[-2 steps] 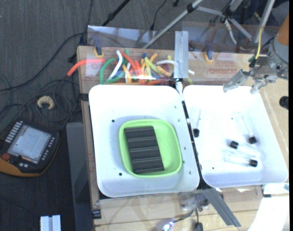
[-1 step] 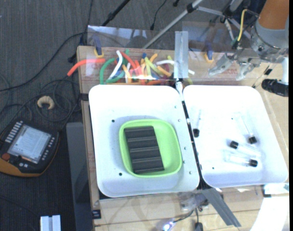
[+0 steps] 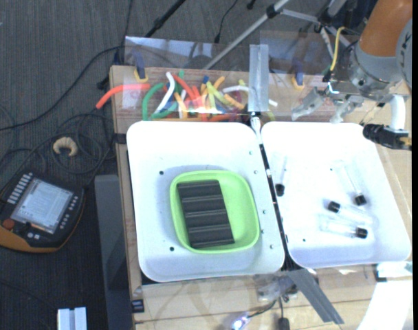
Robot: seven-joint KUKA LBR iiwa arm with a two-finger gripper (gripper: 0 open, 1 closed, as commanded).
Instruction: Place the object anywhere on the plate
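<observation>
A square green plate (image 3: 247,208) lies in the left white bin (image 3: 146,184). On it rests a dark grey ridged block (image 3: 205,213), lying flat and covering most of the plate's middle. The right white bin (image 3: 312,249) holds several clear tubes with black caps, such as one (image 3: 333,206) near its middle, one (image 3: 359,199) to the right and one (image 3: 349,232) nearer the front. My gripper (image 3: 324,108) hangs above the back edge of the right bin, open, with nothing between its fingers. It is far from the plate and from the tubes.
A tangle of coloured hoses (image 3: 188,95) lies behind the left bin. An upright metal strip (image 3: 258,74) stands at the back between the bins. A teach pendant (image 3: 34,208) sits on the floor at left. A black-tipped fitting (image 3: 381,135) juts over the right bin's back right corner.
</observation>
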